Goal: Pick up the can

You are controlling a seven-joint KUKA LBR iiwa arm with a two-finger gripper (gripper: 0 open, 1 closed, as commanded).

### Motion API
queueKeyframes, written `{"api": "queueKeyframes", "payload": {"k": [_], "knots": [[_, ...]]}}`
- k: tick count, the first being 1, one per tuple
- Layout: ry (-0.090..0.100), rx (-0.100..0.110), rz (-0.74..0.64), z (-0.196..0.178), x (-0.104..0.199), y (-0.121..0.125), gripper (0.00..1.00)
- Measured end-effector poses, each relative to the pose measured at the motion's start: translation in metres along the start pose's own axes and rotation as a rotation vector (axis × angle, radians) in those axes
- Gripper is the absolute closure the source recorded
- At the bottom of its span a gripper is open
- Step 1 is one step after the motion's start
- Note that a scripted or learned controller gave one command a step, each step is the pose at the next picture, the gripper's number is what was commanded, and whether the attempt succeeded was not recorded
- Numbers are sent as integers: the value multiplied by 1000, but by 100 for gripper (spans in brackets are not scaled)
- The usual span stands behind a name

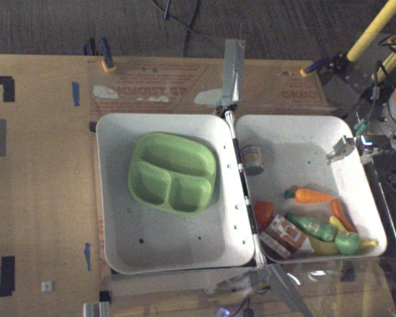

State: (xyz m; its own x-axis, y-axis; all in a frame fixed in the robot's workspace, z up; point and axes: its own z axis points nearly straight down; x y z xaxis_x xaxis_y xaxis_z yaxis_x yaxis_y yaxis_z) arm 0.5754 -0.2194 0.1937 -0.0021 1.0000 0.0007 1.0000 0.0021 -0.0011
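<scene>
1. Can (pixel 252 160) lies in right bin (pixel 297 129), against its left wall, near the far corner.
2. Gripper (pixel 343 148) sits at right bin's right rim, well apart from can; nothing seen between fingers, opening can't be told.
3. Green divided plate (pixel 173 172) in left bin (pixel 112 197).
4. Toy carrot (pixel 310 195), green bottle (pixel 311 226) and other toys cluster in right bin's near side.

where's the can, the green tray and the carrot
can (pixel 252 159): camera view, on its side wall, by the right bin's left edge
green tray (pixel 173 172): camera view, on the ridge between its compartments, left bin
carrot (pixel 315 195): camera view, on the middle of its orange body, right bin
</scene>
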Motion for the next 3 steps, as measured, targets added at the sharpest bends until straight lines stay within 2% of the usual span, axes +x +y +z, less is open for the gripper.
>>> {"api": "queueKeyframes", "payload": {"k": [1,2,3], "knots": [[-2,-3,-2,-11,0,1,100],[-4,-5,-40,-86,-4,86,100],[-4,-6,73,-171,-3,92,100]]}}
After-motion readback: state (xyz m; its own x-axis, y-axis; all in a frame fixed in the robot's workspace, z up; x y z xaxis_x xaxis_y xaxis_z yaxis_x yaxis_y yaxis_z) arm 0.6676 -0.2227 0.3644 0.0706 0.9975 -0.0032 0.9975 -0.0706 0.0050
